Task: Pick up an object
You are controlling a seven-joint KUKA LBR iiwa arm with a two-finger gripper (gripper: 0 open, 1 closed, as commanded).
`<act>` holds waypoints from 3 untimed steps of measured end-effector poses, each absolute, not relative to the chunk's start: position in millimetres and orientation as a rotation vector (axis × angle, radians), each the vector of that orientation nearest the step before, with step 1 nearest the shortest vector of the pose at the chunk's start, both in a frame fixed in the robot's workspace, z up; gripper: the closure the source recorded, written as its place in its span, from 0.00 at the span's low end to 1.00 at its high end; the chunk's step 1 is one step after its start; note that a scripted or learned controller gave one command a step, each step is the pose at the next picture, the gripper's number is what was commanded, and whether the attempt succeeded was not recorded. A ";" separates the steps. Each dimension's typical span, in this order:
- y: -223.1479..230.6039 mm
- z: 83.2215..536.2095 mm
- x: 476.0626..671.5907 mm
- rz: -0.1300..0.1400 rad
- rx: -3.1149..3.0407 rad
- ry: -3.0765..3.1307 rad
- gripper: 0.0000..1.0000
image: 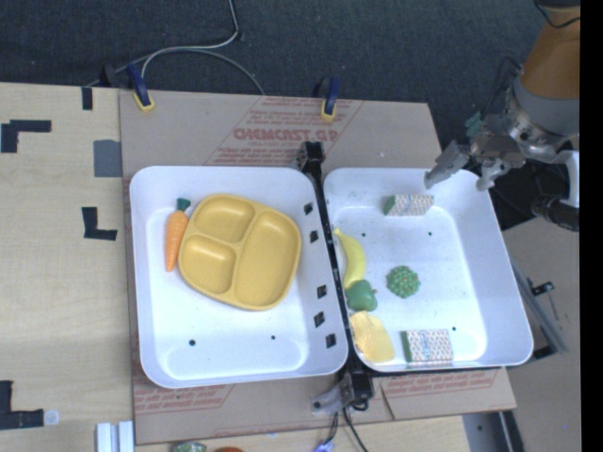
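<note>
Gripper (462, 169): hung over the right bin's (499, 252) far right rim, fingers spread, holding nothing. Nearest object: small patterned block (411, 204), just left of it. Risk: descent striking the rim, or nudging the block aside.

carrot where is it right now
In the camera view the carrot lies in the left bin, against the left edge of the yellow plate, near the bin's left wall.

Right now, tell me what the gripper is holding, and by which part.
Nothing is held. The open two-finger gripper hangs above the right white bin's far rim, beside the small speckled block, touching no object.
</note>
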State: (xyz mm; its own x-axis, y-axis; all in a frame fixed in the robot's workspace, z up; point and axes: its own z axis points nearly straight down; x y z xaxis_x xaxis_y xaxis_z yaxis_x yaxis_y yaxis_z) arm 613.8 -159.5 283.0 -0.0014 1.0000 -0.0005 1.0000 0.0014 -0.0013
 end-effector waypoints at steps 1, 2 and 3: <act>-137.9 162.9 667.2 0.004 -2.217 -2.220 0.00; -153.2 120.3 674.7 -0.016 -2.235 -2.243 0.00; -173.9 115.3 676.7 -0.021 -2.239 -2.248 0.00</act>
State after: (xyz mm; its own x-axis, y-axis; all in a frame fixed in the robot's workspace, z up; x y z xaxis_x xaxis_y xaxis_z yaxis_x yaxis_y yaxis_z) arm 676.7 -173.9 115.3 -0.0041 0.9999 -0.0127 0.9995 0.0044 0.0315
